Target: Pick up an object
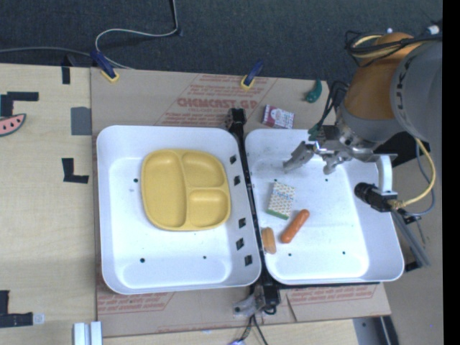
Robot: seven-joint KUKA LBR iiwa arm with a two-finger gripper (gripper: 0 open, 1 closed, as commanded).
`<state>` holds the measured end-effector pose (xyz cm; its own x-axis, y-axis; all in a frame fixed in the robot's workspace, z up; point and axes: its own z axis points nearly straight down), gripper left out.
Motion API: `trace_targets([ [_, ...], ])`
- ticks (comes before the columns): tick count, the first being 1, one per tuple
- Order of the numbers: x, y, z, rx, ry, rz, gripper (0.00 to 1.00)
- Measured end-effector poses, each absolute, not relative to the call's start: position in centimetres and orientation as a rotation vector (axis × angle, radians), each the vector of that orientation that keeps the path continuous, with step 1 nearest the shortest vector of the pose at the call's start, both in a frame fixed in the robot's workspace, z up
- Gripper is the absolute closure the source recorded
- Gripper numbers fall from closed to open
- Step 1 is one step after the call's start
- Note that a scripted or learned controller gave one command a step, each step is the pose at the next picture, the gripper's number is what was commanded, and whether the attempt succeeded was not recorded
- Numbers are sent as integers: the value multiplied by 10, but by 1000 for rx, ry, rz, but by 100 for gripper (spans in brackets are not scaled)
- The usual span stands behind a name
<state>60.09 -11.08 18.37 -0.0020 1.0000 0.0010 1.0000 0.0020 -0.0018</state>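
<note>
1. Cardboard sheeting covers the bench, dark carpet behind it, cables trailing across the top. Two shallow white plastic bins sit side by side: the left bin (pixel 118 192) and the right bin (pixel 374 254).
2. Left bin carries a yellow three-compartment plastic plate (pixel 185 189). Nothing else in it that I can make out.
3. Right bin holds the candidates: a small pale speckled rectangular sponge (pixel 282 198) near the middle, an orange carrot-shaped toy (pixel 294 226) just below and right of it, and a short tan bread-roll-shaped piece (pixel 268 240) against the bin's left wall.
4. A small red-and-white packet (pixel 277 116) lies on the cardboard behind the bins, out of play.
5. I read the two-finger gripper (pixel 316 158) as spread, fingers apart, one fingertip (pixel 291 164) pointing left and down. Nothing sits between them; it hangs over the upper part of the right bin, apart from every object.
6. My judgement: the approach step, no grasp yet made. Nearest target is the sponge, below and left of the fingers.
7. Next move calls for shifting toward the sponge or the carrot toy, centring the fingers over it, then descending before closing. The carrot toy lies at a slant, so wrist alignment would matter there.
</note>
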Motion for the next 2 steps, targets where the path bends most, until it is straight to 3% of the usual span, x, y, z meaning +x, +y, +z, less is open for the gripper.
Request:
trace_targets([
  [1,585,-105,86,-2220,-2223,-1,0],
  [2,548,-95,86,-2225,-2225,-3,0],
])
